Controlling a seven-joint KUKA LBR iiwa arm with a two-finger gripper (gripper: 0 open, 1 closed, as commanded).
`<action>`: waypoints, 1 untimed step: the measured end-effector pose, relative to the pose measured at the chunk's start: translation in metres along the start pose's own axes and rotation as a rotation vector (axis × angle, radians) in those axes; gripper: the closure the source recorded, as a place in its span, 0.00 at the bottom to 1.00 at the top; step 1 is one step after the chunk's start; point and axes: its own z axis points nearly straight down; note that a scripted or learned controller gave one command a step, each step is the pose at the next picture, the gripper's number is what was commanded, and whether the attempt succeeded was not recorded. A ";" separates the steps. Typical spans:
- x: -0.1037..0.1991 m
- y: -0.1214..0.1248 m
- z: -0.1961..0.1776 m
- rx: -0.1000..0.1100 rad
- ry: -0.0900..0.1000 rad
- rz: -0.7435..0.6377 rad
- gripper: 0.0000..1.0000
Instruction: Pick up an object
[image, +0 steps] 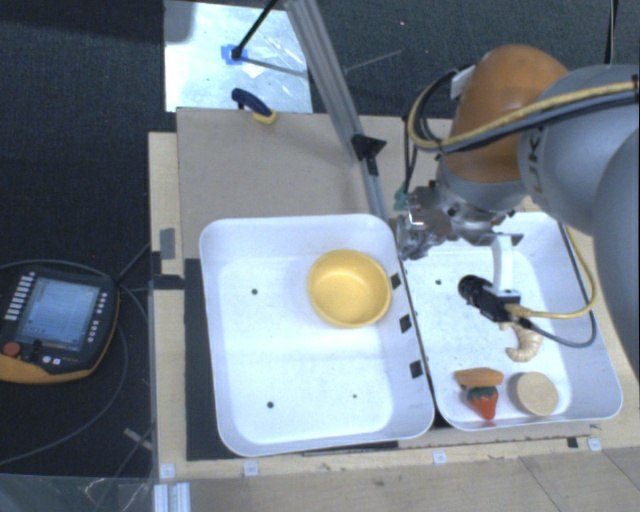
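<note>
Left bin (215, 300) white, a few small black dots on its floor. Bowl (348, 288) plain yellow. Right bin (592, 385) white. At its near end: disc (535, 393) beige, curved piece (522, 345) pale tan, flat piece (478, 377) orange-brown, small item (484, 401) red. Arm (590, 150) grey with an orange band. Bench (270, 165) light brown. Pendant (50, 325) at left orange-edged, grey screen.

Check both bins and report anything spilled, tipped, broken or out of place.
Nothing stands out. The yellow bowl sits upright in the left bin. In the right bin, the red piece, the orange-brown piece, the round tan disc and the curved pale piece all lie inside the walls.
</note>
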 end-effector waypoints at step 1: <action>0.051 -0.012 -0.008 -0.001 0.001 -0.001 1.00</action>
